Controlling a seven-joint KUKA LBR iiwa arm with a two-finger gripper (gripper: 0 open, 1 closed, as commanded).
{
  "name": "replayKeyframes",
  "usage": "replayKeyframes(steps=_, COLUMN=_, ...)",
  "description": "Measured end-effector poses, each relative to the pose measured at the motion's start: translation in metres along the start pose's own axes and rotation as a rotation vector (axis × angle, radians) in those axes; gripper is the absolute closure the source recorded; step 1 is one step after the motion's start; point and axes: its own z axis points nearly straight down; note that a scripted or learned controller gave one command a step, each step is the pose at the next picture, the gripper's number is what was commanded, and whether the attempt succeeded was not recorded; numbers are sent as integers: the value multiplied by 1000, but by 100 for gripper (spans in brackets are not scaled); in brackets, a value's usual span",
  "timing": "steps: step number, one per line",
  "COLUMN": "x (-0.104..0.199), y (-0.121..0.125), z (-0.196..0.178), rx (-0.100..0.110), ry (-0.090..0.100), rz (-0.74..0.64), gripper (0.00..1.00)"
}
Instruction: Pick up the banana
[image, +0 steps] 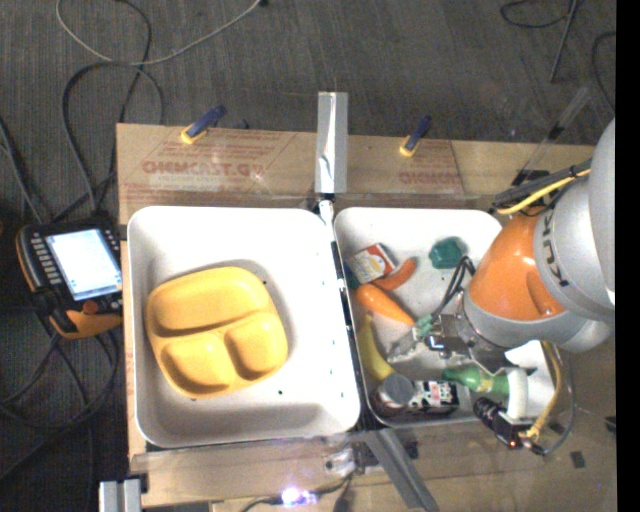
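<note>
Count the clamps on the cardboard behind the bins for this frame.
2. One clamp sits on the cardboard's far edge above the left bin; the other clamp sits above the right bin. The arm could hide more at the right.

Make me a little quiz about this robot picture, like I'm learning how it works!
1. True or false: the banana lies in the left bin.
2. What colour is the divided tray?
3. What lies right next to the banana? A) carrot B) spoon C) ball

Key:
1. False; it lies in the right bin, by its left wall.
2. Yellow.
3. A. The gripper sits just right of both.
</note>
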Motion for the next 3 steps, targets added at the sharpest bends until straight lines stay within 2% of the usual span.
replayKeyframes(steps=1, x=-32, y=12, z=-83, rx=7, ry=2, rz=-1, gripper=0)
replayKeyframes(steps=2, x=7, y=4, z=-2, rx=3, ry=5, rz=-199, gripper=0)
replayKeyframes(steps=3, x=-6, y=35, z=-66, rx=5, ry=6, rz=-408, gripper=0)
